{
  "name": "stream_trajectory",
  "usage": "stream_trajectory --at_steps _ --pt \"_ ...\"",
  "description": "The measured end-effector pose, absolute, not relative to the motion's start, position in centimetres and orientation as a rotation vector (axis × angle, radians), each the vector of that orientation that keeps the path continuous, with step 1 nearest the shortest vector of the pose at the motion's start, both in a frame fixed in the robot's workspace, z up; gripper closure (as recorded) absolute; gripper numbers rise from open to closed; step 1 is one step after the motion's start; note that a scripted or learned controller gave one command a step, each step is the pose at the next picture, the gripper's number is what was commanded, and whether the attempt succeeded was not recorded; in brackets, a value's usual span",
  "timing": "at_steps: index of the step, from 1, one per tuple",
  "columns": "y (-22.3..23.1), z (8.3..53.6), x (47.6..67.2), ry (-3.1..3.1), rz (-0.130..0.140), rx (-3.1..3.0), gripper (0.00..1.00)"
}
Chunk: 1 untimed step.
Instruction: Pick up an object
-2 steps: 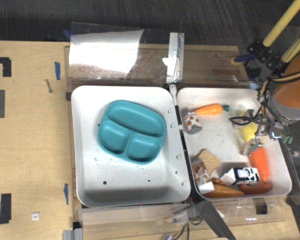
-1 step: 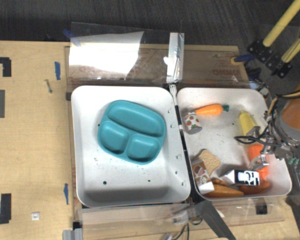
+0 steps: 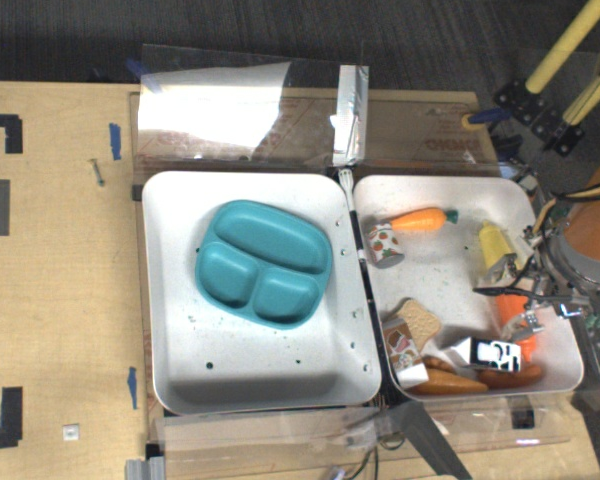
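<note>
A: The toy carrot (image 3: 420, 221) lies alone near the far wall of the right bin (image 3: 460, 190), well apart from the yellow block (image 3: 494, 245) and the pile of packets (image 3: 460, 360) at the near wall.

B: And the gripper (image 3: 540, 290)?

A: At the bin's right rim; I cannot tell its state. Best come straight down across the carrot's narrow width, clear of the small cup (image 3: 384, 245).

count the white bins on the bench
2. The left bin holds a teal divided plate; the right bin holds a toy carrot and other small items.
</note>
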<state>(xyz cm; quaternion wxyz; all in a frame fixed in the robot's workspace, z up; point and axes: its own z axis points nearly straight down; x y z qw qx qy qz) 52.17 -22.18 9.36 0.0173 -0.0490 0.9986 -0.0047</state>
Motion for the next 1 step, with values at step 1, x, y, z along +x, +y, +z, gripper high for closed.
stream_trajectory --at_steps 1 --pt "-21.91 10.0 51.0 3.041 -0.031 -0.475 0.0"
